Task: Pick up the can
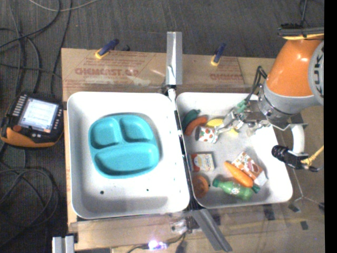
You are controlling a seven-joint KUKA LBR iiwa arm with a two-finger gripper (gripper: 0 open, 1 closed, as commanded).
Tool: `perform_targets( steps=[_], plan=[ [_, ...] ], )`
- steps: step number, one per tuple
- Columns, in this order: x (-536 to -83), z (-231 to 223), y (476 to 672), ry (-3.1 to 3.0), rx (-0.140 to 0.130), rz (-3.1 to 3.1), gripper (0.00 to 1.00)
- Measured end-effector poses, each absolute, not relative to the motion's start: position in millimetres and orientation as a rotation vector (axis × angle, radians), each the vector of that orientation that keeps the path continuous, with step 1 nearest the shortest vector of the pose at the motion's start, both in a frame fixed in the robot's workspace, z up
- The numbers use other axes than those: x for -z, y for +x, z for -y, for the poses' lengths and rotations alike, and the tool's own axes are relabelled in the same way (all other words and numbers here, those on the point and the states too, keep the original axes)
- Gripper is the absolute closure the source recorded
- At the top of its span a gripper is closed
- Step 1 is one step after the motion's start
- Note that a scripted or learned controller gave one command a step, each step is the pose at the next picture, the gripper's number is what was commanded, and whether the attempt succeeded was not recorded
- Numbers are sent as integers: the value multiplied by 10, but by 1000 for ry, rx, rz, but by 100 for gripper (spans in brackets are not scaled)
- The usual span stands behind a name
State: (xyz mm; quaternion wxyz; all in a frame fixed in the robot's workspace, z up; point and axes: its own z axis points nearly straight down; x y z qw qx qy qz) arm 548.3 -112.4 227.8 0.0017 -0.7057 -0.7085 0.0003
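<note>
The can (207,135) is small and lies on its side in the far left part of the right bin (284,191), its white label printed with red and some green and its round end turned to the left; it sits just right of a brown sausage-like toy (192,124) and just left of a yellow piece (215,123). The end effector (236,119) hangs just right of the can, above that yellow piece, and whether it is apart or together cannot be told. Nearer lie a carrot (238,174), a green bottle (234,188) and a small carton (202,161), while the left bin (79,157) holds a teal divided tray (125,144).
</note>
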Motion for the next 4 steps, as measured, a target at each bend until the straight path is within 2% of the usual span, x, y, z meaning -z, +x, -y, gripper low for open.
perform_targets(
  steps=[1, 2, 3, 4],
  plan=[
    [-1949, 1639, 5851, -2297, -1, 2138, 0],
    [-1223, 2051, 6342, -2504, -3, 1894, 0],
    [-954, 2045, 6561, -2515, 4, 1882, 0],
    [-1779, 1841, 6320, -2539, -2, 1847, 0]
  ],
)
